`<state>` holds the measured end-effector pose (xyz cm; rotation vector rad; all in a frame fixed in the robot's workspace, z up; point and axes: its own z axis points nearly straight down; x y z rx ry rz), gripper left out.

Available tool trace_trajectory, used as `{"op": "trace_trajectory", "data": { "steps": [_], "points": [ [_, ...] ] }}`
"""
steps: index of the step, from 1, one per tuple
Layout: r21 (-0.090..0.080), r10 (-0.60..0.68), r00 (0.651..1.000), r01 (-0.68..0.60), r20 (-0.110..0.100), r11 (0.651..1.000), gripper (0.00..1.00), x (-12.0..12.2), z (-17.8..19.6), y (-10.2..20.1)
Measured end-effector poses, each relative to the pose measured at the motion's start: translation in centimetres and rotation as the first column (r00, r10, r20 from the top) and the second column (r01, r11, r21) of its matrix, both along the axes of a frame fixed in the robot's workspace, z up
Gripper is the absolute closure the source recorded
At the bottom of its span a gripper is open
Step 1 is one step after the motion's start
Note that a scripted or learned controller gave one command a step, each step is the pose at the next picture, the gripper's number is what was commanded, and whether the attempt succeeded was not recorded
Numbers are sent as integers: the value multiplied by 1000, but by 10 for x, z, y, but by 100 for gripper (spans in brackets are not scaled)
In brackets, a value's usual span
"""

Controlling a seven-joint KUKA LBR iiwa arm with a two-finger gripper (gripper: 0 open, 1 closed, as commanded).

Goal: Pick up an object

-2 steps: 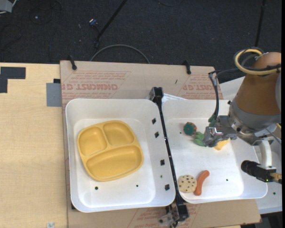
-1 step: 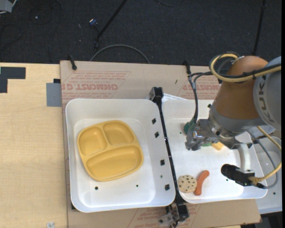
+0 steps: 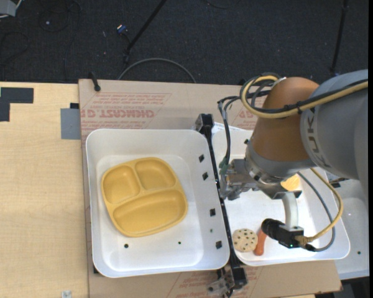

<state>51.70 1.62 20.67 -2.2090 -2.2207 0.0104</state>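
The arm (image 3: 298, 135) reaches in over the right bin (image 3: 336, 247), and its bulk covers most of what lies under the wrist. The tool (image 3: 232, 182) sits low at the inner edge of that bin, close against the wall it shares with the left bin (image 3: 193, 253). I cannot tell whether the tool is open or closed, and nothing can be seen held in it.

The likeliest things to pick lie in the near corner of the right bin: a round tan cookie (image 3: 243, 239) with dark dots, and an orange-red piece (image 3: 259, 244) touching or just beside it. Both are well apart from the tool, nearer the camera.

Several things could go wrong. So near the bin wall, the tool may close on the rim or on bare floor and come up with nothing. The cookie lies flat and thin, so a grasp from above may slide off its edge. With the orange-red piece so close, the tool could strike one while reaching for the other, or push both into the corner.

The count is two white bins, one arm and one tool. The left bin holds one yellow divided plate (image 3: 144, 195) with three compartments. The right bin holds one cookie, one orange-red piece and one yellow-orange thing (image 3: 291, 182), mostly hidden under the arm. The bins rest on one cardboard sheet (image 3: 130, 104) on the desk (image 3: 31, 197).
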Motion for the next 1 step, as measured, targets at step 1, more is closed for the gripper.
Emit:
{"op": "trace_trajectory", "data": {
  "steps": [1],
  "points": [
    [-2, 0, 1000, 0, 1, 1000, 100, 5, -5, 45]
  ]
}}
